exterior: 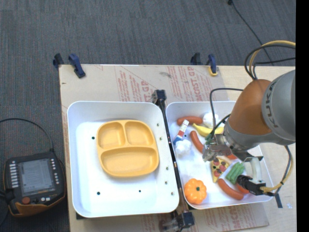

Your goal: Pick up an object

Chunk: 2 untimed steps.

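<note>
The grey arm (285, 105) enters from three o'clock and bends toward eight o'clock; its orange band (251, 110) sits above the wrist, bulking large in the camera view; below the band the wrist narrows to the gripper (211, 152), which points down and toward nine o'clock, low over the bench.

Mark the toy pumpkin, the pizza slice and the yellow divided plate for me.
toy pumpkin (195, 190): camera view, middle of its orange body.
pizza slice (218, 167): camera view, its topped face.
yellow divided plate (128, 148): camera view, central divider ridge.
</note>
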Tool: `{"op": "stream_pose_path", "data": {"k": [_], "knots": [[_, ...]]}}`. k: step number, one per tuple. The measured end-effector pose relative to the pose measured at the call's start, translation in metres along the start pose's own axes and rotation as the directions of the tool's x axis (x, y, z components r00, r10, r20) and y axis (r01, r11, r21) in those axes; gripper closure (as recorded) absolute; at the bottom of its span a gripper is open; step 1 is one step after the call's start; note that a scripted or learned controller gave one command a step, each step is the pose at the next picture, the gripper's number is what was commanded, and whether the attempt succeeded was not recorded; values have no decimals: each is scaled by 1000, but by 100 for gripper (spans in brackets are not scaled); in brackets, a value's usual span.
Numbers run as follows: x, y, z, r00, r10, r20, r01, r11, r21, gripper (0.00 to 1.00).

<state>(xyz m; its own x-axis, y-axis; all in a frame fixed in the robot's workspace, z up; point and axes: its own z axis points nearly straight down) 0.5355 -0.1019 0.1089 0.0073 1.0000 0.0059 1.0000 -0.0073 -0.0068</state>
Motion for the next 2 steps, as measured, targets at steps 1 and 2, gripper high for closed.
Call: {"op": "stream_pose_path", "data": {"k": [1, 2], "knots": [[0, 0, 0, 1000, -1, 0, 1, 1000, 0, 0], [0, 0, -8, 1000, 3, -2, -3, 1000, 3, 100]]}}
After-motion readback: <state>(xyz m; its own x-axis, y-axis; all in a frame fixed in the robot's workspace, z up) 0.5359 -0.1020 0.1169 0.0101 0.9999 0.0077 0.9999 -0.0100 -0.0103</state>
